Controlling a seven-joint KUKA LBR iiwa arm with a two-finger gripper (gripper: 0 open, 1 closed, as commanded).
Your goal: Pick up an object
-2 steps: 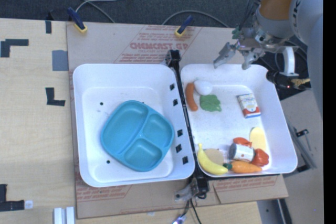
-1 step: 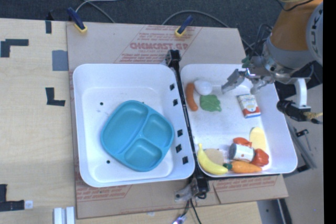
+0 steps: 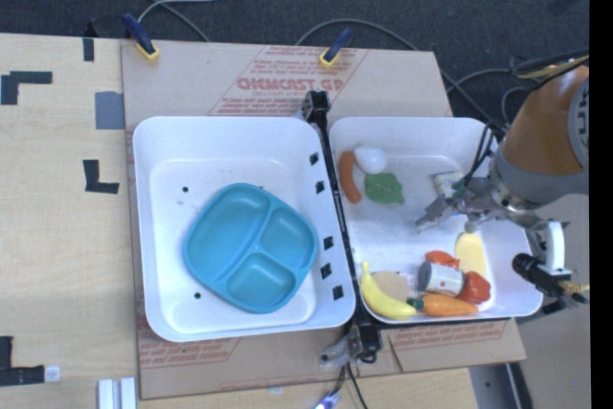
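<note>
My gripper (image 3: 446, 216) hangs low over the right bin (image 3: 412, 131), in its right half, with the fingers spread open and nothing between them. Just right of it and below lies a pale yellow toy (image 3: 470, 253). To its left sit a green leafy toy (image 3: 384, 189), a white egg (image 3: 370, 158) and an orange sausage-like piece (image 3: 349, 178). Along the bin's front edge lie a banana (image 3: 378, 298), a tan round piece (image 3: 390, 284), a small tin can (image 3: 442, 279), a red toy (image 3: 475, 286) and a carrot (image 3: 446, 306).
The left bin (image 3: 153, 148) holds a blue divided plate (image 3: 251, 247). A black clamp strip (image 3: 330, 206) runs between the two bins. The arm's grey and orange wrist (image 3: 546, 144) stands over the right bin's right wall.
</note>
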